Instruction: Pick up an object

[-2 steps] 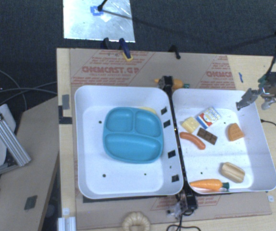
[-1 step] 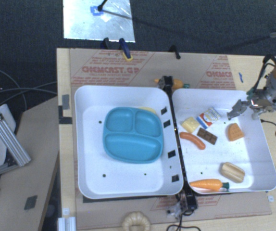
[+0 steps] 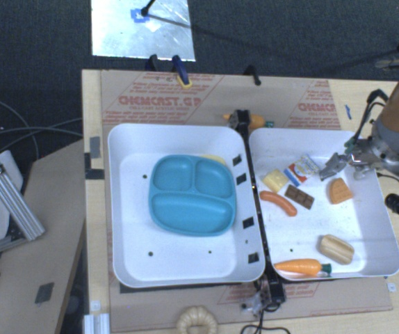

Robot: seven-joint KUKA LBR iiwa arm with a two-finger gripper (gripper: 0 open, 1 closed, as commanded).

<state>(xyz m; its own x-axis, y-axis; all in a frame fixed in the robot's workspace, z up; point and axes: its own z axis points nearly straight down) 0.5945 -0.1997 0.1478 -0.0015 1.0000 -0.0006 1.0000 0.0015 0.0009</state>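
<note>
My gripper (image 3: 345,168) hangs over the back right part of the right bin (image 3: 380,221), its two fingers spread open with nothing between them. Just below it lies an orange bread wedge (image 3: 339,191). To its left are a crumpled silver wrapper (image 3: 308,163), a red and blue piece (image 3: 295,173), a yellow cheese block (image 3: 274,180), a brown chocolate bar (image 3: 299,197) and a red sausage (image 3: 279,202). A bread roll (image 3: 335,248) and a carrot (image 3: 302,266) lie near the front wall.
The left bin (image 3: 126,207) holds a blue divided plate (image 3: 192,193). A black divider (image 3: 251,193) runs between the bins. A yellow item (image 3: 255,122) sits behind the bins. A braided bread ring (image 3: 198,320) lies at the bench's front edge.
</note>
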